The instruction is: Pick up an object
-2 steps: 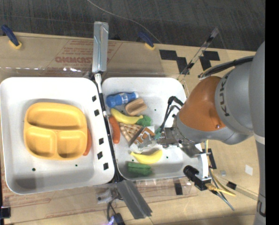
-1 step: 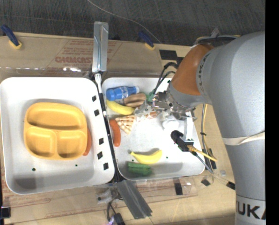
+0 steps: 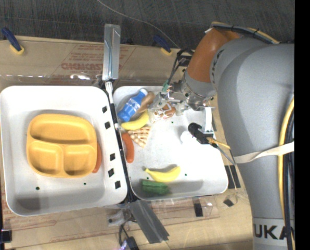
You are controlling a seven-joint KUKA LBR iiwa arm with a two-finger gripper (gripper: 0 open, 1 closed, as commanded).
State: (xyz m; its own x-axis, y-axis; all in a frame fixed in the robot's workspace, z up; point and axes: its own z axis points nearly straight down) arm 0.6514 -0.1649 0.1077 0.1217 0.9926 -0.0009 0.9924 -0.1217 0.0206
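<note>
Camera view had the gripper down low at the far end of the right bin, and whether it was open or shut I could not tell (too much clutter around the tip). It sat right among a small brown-and-white patterned object, just beside a blue bottle lying on its side. Nothing showed clearly as gripped. Next to the bottle lay a yellow banana, then a tan ridged piece and an orange-red sausage-shaped item along the bin's left wall. Nearer the front, a second banana lay just above a green object. Over in the left bin sat a yellow compartment tray. Behind it all, the grey arm with its orange band loomed over the tabletop.
</note>
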